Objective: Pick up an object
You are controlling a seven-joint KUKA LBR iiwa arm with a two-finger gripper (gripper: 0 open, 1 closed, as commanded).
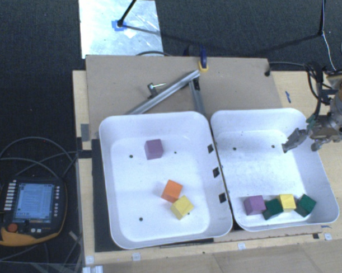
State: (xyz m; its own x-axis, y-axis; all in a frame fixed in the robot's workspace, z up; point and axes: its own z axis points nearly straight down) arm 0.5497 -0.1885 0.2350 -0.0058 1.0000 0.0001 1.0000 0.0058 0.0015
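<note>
While the arm reaches in from the right edge of the camera view, its fingers hang over the upper right part of the right bin, one grey finger jutting left and down toward the bin's bare floor; nothing lies between them, and whether they stand open or closed cannot be told at this slant; the nearest candidates for the pick sit well apart from the fingers, toward the camera along the right bin's near wall, where a purple cube, a dark green block, a small yellow cube and a second green block crowd in a row running left to right, touching or nearly so; by this reading the coming move turns on travelling down-frame to that row, and the tight packing looks likely to leave little room for a finger on either side of any one piece, the end pieces being the more open; the near wall just behind the row may also hamper a descent; across the divide, the left bin holds a purple cube alone near its far side, and an orange cube touching a yellow cube; a handheld control pendant rests on the floor left of the tabletop.
</note>
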